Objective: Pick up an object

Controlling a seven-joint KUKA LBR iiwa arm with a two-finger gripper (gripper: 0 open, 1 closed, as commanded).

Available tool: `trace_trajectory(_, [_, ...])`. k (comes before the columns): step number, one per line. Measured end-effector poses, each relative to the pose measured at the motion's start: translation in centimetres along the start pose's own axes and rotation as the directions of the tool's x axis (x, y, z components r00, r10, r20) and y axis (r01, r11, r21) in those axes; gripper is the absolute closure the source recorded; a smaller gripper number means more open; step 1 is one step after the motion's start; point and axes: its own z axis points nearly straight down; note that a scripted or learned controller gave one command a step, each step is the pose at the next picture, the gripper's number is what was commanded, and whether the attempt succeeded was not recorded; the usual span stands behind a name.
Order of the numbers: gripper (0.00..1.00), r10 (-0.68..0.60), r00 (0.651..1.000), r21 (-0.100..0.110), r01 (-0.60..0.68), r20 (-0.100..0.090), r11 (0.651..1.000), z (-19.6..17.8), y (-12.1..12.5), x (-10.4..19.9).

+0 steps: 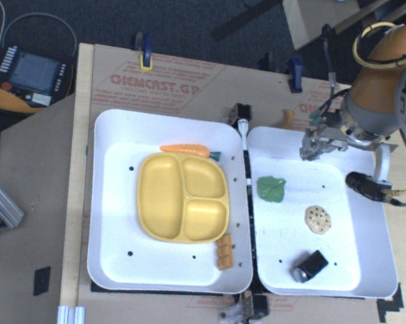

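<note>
The arm (389,78) is hanging over the right bin's (376,248) far edge, its gripper (313,150) carrying nothing; whether it is released or clenched, one cannot tell. Nothing is picked up yet. A green piece (271,188), a cookie (318,219) and a black block (310,266) are lying in the right bin. A carrot (185,149), a yellow tray (182,197) and a brown snack (224,252) are sitting in the left bin (107,197).

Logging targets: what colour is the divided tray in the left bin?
Yellow tray, in the camera view.
</note>
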Motion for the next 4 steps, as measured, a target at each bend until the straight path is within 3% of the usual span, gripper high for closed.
trace_trajectory(1, [1.00,-0.003,1.000,-0.001,0.003,0.000,1.000,-6.1,0.5,0.8])
trace_trajectory(2, [1.00,-0.002,1.000,0.005,0.002,-0.001,1.000,-6.5,0.5,0.9])
trace_trajectory(4, [1.00,-0.007,1.000,0.011,0.007,-0.005,1.000,-7.7,-4.9,11.4])
